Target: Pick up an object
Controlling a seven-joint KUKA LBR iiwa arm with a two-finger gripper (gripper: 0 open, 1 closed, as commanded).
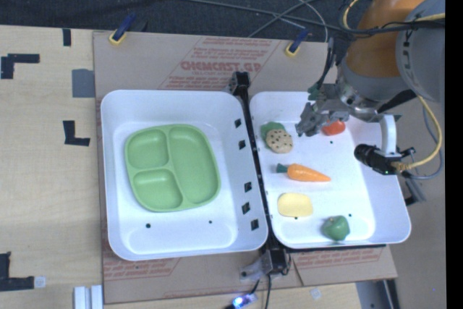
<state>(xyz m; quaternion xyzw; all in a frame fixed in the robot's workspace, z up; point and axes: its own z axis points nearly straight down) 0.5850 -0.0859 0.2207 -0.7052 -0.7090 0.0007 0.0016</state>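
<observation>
**Gripper poised over the far end of the right bin, red item just beside it**

Although several toy foods lie in the right bin (383, 224), the gripper (312, 121) hangs nearest the small red-orange piece (333, 129), which sits just to its right, partly tucked under the wrist near the bin's far wall. Whether the jaws are spread or closed cannot be told from this slant. The speckled cookie (278, 142) lies just left and nearer the camera, close to the divider between bins. The toy carrot (307, 173) lies mid-bin, long axis running left to right. The yellow piece (295, 205) and green vegetable (336, 228) rest toward the near wall, well apart. The left bin (119, 228) holds a green divided plate (172, 167). Open floor surrounds the carrot; the red piece likely leaves less room.
</observation>
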